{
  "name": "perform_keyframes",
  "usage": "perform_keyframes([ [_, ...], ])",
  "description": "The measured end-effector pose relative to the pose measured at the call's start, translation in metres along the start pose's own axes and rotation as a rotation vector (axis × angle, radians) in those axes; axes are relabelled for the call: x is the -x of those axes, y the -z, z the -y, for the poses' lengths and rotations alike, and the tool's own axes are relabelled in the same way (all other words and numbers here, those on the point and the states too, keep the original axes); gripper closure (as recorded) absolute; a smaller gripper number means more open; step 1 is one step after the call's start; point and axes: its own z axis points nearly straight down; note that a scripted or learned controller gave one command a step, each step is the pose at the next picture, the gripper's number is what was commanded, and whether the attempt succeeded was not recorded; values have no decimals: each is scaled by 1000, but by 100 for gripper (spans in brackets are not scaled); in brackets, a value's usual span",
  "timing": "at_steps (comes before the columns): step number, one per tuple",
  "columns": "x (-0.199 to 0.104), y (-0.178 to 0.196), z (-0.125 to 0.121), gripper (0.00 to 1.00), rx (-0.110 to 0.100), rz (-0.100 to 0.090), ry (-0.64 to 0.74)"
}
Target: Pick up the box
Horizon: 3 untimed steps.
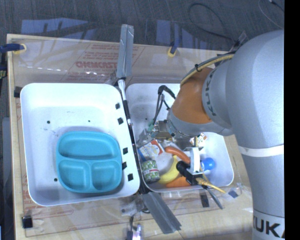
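Even overhead light, soft shadows, mild glare on the bins [35, 99] (slightly grainy)

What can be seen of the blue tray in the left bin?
The blue tray is a turquoise, plastic-looking piece with rounded corners and three compartments: one long section across the far side and two smaller ones nearer the camera. It lies flat and face up on the floor of the left bin, toward its near right part, slightly turned. Its right edge sits close to the divider between the bins. Nothing lies in it.

"KUKA" partly legible, white arm base [268, 227], lower right. Red print on bench sheet [97, 64] mirrored, unreadable.
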Motion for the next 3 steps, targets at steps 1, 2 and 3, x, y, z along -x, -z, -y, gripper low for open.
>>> perform_keyframes([
  [1, 0, 10, 0, 100, -1, -1, 3],
  [2, -55, 99, 62, 100, 0, -4, -9],
  [3, -123, 99, 66, 100, 2, -5, -327],
])
